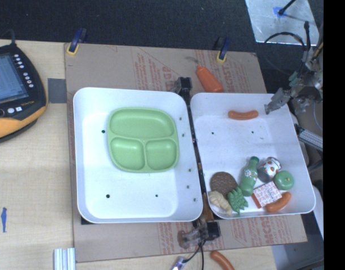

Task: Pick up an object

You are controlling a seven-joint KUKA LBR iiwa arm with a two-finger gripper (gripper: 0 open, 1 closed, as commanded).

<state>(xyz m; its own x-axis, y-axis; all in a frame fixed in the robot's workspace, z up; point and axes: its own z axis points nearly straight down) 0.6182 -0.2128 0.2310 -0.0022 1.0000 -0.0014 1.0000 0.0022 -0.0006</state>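
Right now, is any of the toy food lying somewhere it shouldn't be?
Yes. An orange carrot lies on the brown cardboard behind the right bin, outside both bins. Another orange piece, maybe a sausage, lies on the cardboard in front of that bin. The other toys sit inside the right bin.

One fixed camera is mounted above the table [31, 173], looking down at a slant. It faces the far edge, beyond which dark floor appears along the top of the frame. The distance is moderate: both white bins, the left bin [88, 167] and the right bin [262, 136], are taken in whole, with the cardboard sheet [144, 66] under them. A handheld control pad [12, 91] sits at the table's left edge, cut off by the frame.
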